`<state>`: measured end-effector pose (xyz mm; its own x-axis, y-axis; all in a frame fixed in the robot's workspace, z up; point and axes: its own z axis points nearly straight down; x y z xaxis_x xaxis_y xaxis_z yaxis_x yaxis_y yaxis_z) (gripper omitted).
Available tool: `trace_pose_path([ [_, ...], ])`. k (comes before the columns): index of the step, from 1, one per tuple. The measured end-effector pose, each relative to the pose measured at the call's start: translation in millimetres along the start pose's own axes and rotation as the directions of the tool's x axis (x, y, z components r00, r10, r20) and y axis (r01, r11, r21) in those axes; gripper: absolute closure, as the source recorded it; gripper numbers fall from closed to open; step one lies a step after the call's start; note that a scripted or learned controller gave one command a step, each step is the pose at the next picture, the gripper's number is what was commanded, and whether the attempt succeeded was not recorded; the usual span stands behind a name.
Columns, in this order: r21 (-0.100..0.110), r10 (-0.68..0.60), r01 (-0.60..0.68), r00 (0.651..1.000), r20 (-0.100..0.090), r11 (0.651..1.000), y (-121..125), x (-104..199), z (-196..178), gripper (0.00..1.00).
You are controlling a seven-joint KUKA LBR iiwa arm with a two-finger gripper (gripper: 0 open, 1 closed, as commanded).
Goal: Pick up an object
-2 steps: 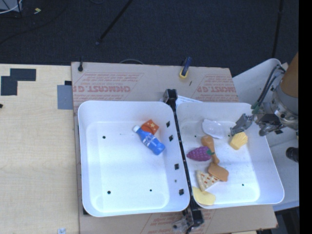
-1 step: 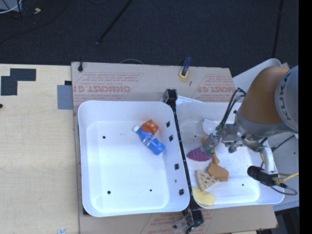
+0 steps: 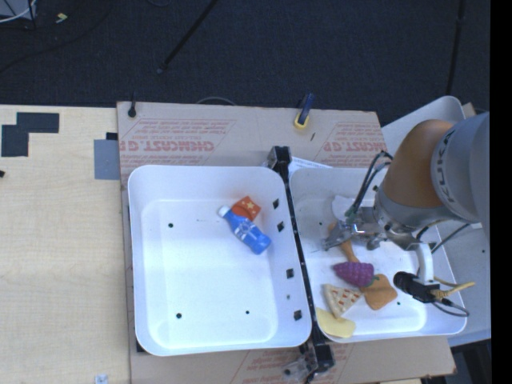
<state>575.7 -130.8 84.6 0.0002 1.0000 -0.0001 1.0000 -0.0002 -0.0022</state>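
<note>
The gripper (image 3: 346,234) is hovering low in the right bin (image 3: 316,194), beside purple grapes (image 3: 354,274); I cannot tell its grip.

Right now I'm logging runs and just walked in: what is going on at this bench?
The grey KUKA arm reaches in from the right and has its gripper low in the right bin, over the toy food there: a purple grape bunch, a pizza slice, a brown piece and a yellow piece. Nothing is visibly held yet. The left bin holds a blue bottle beside an orange-red block.
</note>
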Motion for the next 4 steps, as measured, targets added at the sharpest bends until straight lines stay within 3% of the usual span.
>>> trace_pose_path([
  [1, 0.002, 0.007, -0.007, 1.000, -0.002, 1.000, -1, -1, -13, 1.00],
  [2, -0.002, 0.002, -0.002, 1.000, 0.000, 1.000, 22, -21, -3, 1.00],
  [3, 0.001, 0.003, -0.003, 1.000, -0.001, 1.000, 1, -16, -3, 1.00],
  [4, 0.002, 0.007, -0.007, 1.000, -0.002, 1.000, 1, -17, -13, 1.00],
])
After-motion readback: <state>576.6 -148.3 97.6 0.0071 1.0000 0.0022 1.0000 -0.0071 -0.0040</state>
